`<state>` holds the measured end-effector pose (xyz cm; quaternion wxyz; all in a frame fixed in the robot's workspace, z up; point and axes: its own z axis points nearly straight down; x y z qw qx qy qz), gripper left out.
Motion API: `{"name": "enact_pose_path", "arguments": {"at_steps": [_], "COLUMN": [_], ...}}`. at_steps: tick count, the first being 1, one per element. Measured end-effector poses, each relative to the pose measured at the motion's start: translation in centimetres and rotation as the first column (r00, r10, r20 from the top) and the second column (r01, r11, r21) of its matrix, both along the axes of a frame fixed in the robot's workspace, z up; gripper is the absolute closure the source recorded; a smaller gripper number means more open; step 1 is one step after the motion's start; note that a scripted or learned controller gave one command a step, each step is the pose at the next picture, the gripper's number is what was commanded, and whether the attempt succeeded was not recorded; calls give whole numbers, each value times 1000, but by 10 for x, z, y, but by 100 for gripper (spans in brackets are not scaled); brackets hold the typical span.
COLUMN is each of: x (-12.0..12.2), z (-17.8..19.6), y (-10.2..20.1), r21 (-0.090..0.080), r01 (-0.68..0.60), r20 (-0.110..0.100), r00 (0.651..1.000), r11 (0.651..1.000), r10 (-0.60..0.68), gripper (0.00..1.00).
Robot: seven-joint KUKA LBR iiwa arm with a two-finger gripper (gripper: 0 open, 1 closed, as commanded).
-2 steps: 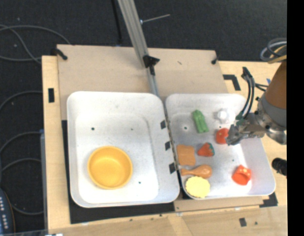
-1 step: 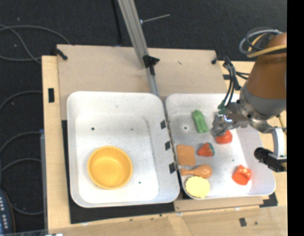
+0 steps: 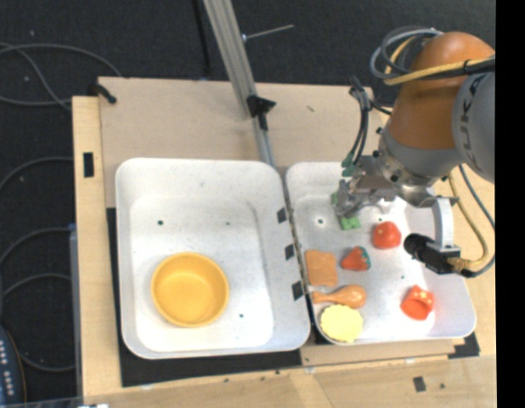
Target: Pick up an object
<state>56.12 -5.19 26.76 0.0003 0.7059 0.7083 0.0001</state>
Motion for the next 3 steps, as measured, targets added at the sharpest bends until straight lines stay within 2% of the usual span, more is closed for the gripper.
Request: {"name": "enact_pose_path", "arguments": {"at_steps": [2, 3], "x": [37, 66], "z": [-15, -27], "y": [79, 129], "r21": [-1, 0], "r01": [-1, -2], "r20": [1, 2], "r00": [1000, 1000], "r11": [1000, 1000], "r10": [1, 2], "gripper": [100, 100]}}
